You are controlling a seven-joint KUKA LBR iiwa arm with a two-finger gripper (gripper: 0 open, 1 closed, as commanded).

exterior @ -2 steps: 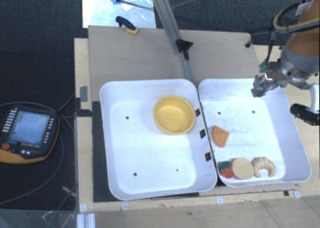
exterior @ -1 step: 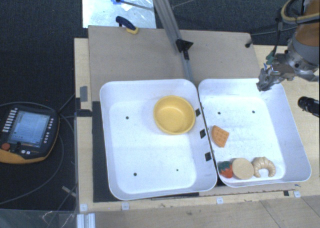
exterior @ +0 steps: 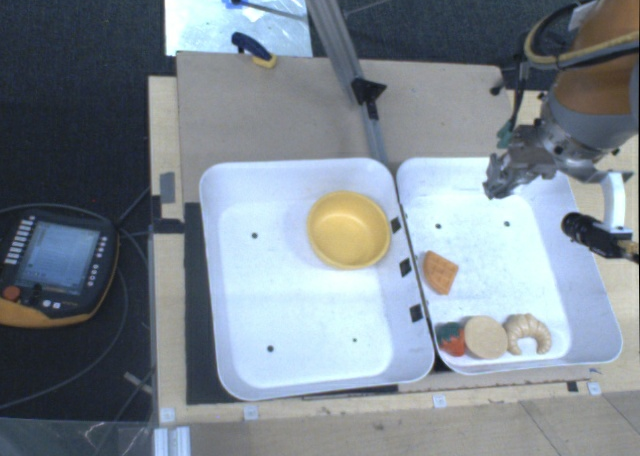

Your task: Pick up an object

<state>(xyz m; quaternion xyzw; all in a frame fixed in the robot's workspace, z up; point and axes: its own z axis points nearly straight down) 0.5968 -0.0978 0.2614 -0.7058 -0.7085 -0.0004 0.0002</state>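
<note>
The arm enters at the upper right of the frame, its grey body topped by an orange band near the right edge. From there the wrist bends down and toward the left, ending in the end effector (exterior: 500,182), which sits right of centre in the upper half of the frame. The end effector points downward and appears dark and compact; nothing shows between its fingertips

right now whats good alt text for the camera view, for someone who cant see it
Overhead view of a gripper hovering over the far end of the right bin, which holds an orange wedge, a round biscuit, a croissant and a red-green item near its front edge. The left bin holds a yellow bowl.
</note>
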